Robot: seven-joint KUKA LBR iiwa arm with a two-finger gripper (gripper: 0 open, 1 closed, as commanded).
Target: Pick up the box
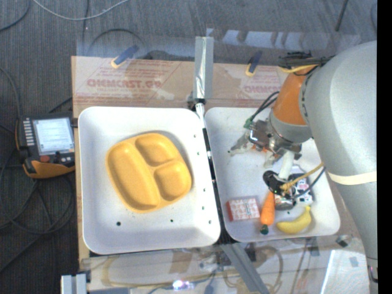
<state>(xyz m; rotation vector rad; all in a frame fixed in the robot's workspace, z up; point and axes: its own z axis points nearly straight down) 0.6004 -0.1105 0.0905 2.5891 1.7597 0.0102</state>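
The box (243, 209) is small and flat, red and pink with a pale patterned top, and lies near the front edge of the right bin (236, 176). My gripper (240, 144) hangs over the back part of that bin, reaching leftward from the orange-banded wrist (288, 109). It is well behind the box and apart from it, with bare bin floor between them. Nothing is seen held in the gripper.
An orange carrot (267, 209) lies just right of the box, and a yellow banana (294, 221) sits in the front right corner. The left bin (92, 182) holds a yellow divided tray (149, 169). A handheld screen device (46, 138) rests left of the bench.
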